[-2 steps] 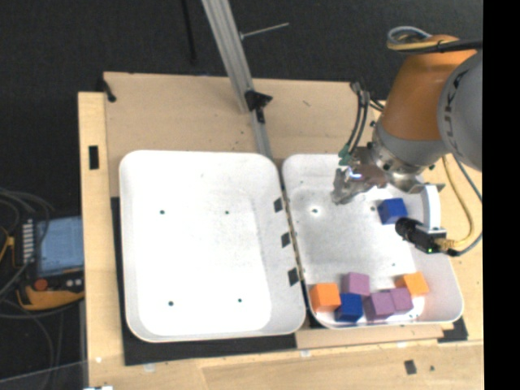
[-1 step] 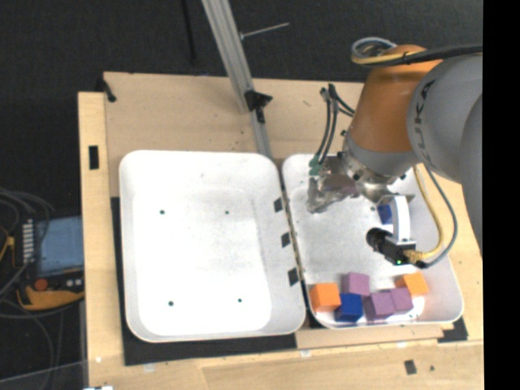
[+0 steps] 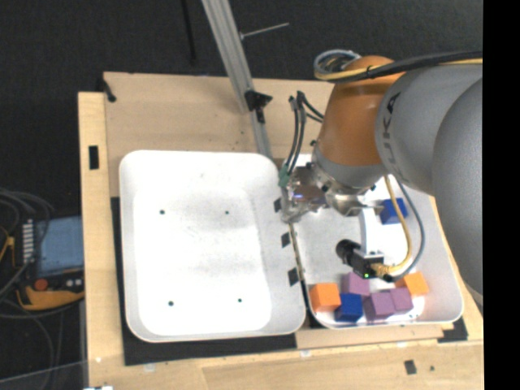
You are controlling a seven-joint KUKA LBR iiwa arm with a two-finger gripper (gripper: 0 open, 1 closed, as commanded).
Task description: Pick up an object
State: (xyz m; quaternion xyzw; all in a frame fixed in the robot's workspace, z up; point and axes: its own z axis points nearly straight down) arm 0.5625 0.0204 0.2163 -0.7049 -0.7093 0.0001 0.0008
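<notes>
Grey arm (image 3: pixel 439 128) looms closest, its orange band over the R bin (image 3: pixel 321 250), which sits by the surface's near right corner. Hand (image 3: pixel 307 200) hangs at that bin's far left part, just beside the wall next to the L bin (image 3: pixel 203 242). Open or closed: can't tell, wrist hides it.

Targets are bunched along the R bin's near wall: orange block (image 3: pixel 327 296), blue block (image 3: pixel 350 308), purple blocks (image 3: pixel 380 305), 2nd orange (image 3: pixel 417 283). Lone blue (image 3: pixel 393 210) sits partly under the arm, toward the right edge.

Key relation: cluster lies toward the surface's near edge from the hand, well apart. Orange block is most nearly in line. Blocks look packed touching, so prob. a tight approach.
</notes>
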